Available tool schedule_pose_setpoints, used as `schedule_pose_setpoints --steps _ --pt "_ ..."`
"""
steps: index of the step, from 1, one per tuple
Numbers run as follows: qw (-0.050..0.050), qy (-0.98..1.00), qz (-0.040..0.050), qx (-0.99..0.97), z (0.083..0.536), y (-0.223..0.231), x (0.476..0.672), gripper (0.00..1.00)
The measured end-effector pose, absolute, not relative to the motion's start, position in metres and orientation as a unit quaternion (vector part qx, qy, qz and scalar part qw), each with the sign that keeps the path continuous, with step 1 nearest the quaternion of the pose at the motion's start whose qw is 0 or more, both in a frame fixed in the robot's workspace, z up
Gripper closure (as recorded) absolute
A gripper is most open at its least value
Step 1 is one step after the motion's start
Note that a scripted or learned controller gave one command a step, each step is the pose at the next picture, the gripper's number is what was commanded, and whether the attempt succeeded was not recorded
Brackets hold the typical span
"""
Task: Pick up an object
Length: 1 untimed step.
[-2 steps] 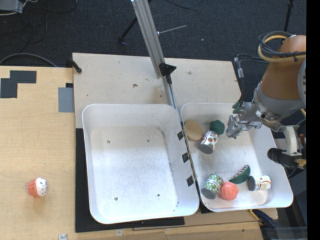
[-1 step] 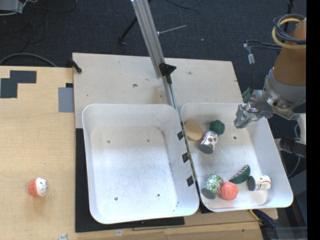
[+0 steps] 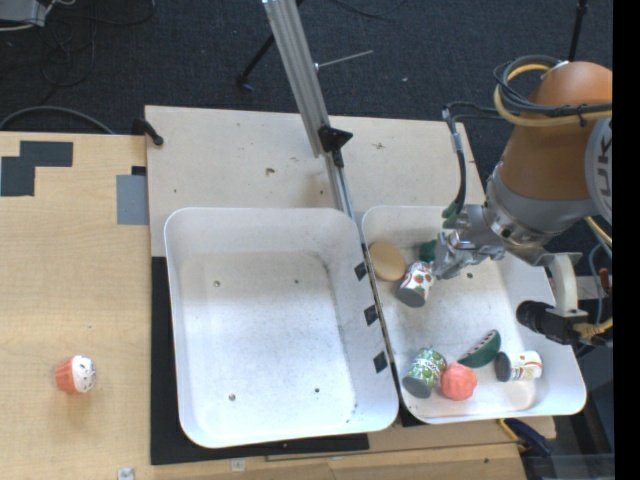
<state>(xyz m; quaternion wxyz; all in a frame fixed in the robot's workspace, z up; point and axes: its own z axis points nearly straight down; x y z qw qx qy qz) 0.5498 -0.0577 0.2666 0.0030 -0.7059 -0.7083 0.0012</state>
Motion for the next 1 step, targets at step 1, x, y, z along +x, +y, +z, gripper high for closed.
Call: schedule_pose_setpoints --steps 1 --pt "0.003 -0.708 0.0014 -0.706 0.2574 -0.0185 0.5323 1.0"
